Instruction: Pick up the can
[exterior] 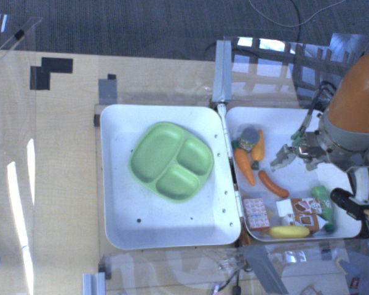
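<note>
Green is the colour of the divided plate (pixel 172 161) that is seen lying in the left bin (pixel 117 183). The right bin (pixel 277 118) is packed with toy food. The small grey can (pixel 248 134) is found near that bin's top left corner, just beside two carrots (pixel 245 166). A red sausage (pixel 273 184), a yellow banana (pixel 288 232) and small boxes (pixel 306 212) are placed lower down. The tool (pixel 287 155) is seen over the middle of the right bin, well apart from the can, with its fingers spread and nothing held between them.
</note>
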Available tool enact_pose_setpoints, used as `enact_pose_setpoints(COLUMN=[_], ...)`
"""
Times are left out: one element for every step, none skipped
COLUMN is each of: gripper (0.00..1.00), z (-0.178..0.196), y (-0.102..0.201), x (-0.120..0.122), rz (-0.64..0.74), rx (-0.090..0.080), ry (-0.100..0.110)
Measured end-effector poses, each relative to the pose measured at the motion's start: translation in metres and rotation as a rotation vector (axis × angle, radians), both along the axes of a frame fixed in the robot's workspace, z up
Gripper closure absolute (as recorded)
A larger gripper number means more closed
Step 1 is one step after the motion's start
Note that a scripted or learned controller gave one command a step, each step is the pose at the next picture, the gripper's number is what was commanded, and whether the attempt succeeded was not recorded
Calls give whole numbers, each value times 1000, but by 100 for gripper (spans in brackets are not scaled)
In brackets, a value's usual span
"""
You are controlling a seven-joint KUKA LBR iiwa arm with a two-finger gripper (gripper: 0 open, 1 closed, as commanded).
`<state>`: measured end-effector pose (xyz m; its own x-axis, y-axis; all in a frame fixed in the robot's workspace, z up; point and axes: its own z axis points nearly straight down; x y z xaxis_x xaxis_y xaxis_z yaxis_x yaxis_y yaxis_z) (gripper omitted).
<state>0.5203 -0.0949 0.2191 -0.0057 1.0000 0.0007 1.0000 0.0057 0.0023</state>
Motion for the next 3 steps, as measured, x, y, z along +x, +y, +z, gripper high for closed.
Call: enact_pose_setpoints(gripper=[0,0,0], z=[-34,-34,-52], y=[20,46,-9], x=[92,43,150], rz=[75,249,196], rx=[0,-1,-2], ry=[-2,-3,-4])
